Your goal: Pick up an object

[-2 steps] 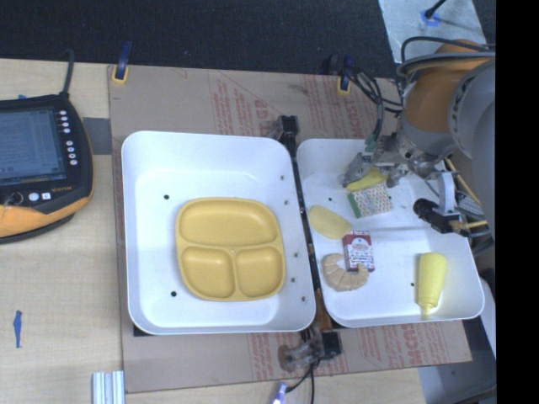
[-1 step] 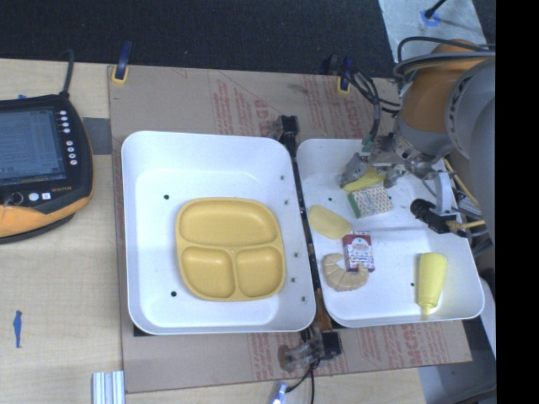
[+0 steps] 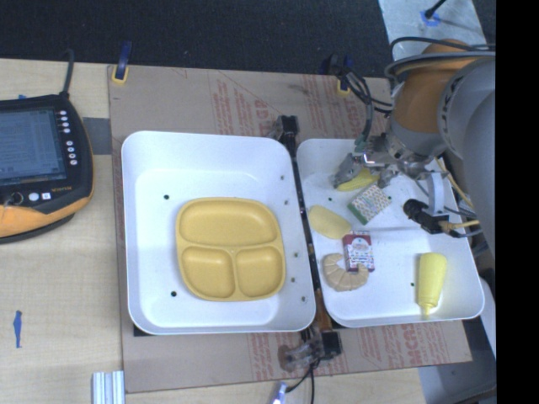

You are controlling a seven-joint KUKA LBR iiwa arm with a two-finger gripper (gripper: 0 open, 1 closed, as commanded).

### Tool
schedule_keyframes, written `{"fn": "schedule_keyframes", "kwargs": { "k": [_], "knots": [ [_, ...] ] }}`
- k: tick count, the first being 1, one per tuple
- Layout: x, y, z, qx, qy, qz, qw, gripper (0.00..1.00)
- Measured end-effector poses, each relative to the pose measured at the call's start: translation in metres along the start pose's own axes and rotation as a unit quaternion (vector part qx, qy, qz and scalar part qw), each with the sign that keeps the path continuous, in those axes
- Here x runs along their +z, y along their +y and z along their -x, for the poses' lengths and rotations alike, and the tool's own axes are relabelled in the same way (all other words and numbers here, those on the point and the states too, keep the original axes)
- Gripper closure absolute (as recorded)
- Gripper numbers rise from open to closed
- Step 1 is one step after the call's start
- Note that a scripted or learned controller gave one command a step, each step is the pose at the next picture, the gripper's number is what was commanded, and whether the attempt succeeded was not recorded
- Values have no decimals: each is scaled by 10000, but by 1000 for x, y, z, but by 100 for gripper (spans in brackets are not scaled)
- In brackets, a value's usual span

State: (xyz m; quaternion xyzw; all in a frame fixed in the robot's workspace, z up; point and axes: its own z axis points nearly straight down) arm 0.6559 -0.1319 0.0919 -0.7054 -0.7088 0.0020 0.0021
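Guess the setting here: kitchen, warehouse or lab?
Likely a robotics lab bench: two white bins on clamped cardboard, toy food like a yellow bottle, and a teach pendant beside the arm.

We see a bulky arm with a smooth grey shell and an orange band above the wrist. Black cables loop beside it. The gripper is bare grey metal.

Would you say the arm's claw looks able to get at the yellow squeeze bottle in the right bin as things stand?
Probably yes: the yellow squeeze bottle lies alone near the right bin's front corner, nothing on top, and the claw works in the same bin.
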Motion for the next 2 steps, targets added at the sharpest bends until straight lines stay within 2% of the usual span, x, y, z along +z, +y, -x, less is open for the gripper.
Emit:
{"fn": "schedule_keyframes", "kwargs": {
  "k": [2],
  "knots": [
    [-1,1,26,14,-4,27,10000,0]
  ]
}}
